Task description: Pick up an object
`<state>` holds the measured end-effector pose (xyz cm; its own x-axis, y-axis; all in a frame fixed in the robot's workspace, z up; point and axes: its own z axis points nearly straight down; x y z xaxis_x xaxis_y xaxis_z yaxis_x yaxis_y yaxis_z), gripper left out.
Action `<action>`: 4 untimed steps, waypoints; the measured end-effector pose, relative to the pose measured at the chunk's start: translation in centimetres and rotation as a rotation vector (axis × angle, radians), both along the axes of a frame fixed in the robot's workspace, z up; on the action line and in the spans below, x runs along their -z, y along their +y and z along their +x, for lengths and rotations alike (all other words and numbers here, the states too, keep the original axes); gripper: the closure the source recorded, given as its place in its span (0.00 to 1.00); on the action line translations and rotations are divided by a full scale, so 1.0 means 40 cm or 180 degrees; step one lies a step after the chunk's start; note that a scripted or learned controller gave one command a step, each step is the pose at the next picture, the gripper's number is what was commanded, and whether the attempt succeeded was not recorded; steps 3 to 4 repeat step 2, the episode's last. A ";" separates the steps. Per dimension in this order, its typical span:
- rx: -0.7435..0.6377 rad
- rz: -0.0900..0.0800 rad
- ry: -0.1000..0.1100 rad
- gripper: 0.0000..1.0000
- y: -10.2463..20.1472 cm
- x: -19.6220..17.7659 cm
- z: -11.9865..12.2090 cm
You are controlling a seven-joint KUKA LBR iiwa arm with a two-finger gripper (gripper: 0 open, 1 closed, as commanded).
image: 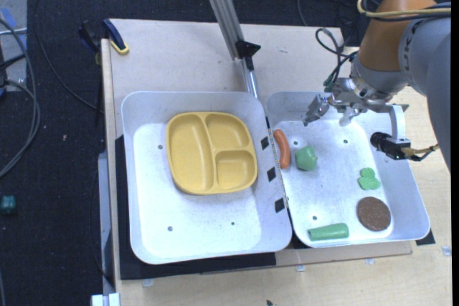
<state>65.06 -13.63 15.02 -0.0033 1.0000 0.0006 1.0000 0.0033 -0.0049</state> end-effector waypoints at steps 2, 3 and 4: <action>0.0003 -0.0006 -0.0023 1.00 0.001 0.099 0.002; 0.0003 -0.0006 -0.0023 1.00 0.001 0.099 0.002; 0.0003 -0.0006 -0.0023 1.00 0.001 0.099 0.002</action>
